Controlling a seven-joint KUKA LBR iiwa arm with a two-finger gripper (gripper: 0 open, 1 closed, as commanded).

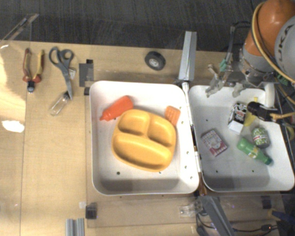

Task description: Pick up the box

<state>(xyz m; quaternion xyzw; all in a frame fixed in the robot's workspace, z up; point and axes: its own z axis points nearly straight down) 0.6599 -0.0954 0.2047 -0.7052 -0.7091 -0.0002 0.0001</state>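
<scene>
Camera view: the gripper (225, 80) hangs over the right white bin's (280, 181) far-left corner, fingers spread apart and holding nothing; the small pink-and-white box (214, 142) lies flat mid-bin, well apart from it.

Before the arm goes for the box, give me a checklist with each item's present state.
1. Box lies flat in the right bin, in view: ok.
2. Top of box free of other things: ok.
3. Room around box: green bottle lies apart to its right: ok.
4. Gripper over the box: not ok, it sits at the bin's far rim.
5. Finger opening: cannot tell.
6. Gripper free of any load: cannot tell.
</scene>
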